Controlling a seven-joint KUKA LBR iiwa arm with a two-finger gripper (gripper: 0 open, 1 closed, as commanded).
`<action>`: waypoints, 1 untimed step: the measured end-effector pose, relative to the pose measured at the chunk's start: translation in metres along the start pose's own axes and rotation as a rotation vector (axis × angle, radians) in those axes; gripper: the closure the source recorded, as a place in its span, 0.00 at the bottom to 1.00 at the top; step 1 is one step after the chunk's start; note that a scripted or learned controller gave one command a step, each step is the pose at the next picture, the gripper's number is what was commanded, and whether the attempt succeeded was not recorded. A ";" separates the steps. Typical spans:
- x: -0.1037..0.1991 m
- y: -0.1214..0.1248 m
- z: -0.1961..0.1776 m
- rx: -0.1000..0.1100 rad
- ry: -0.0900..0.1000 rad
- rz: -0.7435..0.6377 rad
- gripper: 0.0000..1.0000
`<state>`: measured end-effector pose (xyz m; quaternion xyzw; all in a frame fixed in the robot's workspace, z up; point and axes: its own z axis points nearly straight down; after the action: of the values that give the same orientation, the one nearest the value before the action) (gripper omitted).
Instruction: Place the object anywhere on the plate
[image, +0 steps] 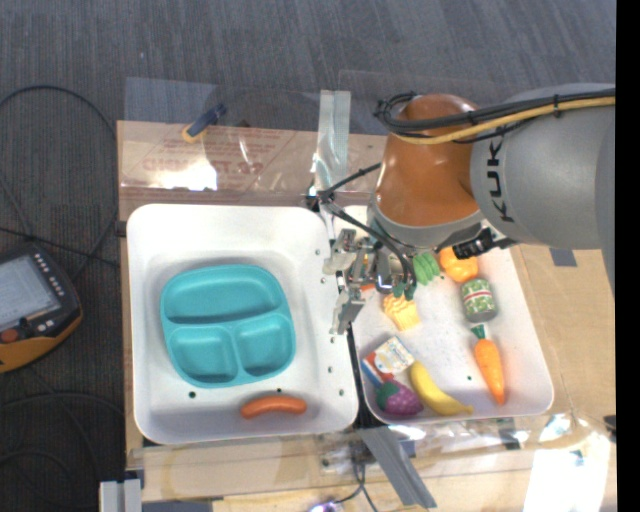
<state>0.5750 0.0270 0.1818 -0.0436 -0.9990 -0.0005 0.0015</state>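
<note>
The pincer (352, 285) hangs over the divide between the two white bins, but from here its metal parts are too tangled to tell how far apart it stands or whether it grips anything. Just beside it in the right bin (530, 330) lie a yellow block (403, 313), a banana (432, 390), a carrot (489, 367) and purple grapes (400, 401). Over in the left bin (145, 300) sits the teal plate (228, 323), with an orange sausage (273, 406) lying just below it, off the plate.
</note>
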 end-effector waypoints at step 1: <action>0.047 0.006 0.000 0.000 0.000 -0.257 0.00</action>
<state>0.5285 0.0372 0.1817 0.0850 -0.9964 -0.0007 0.0013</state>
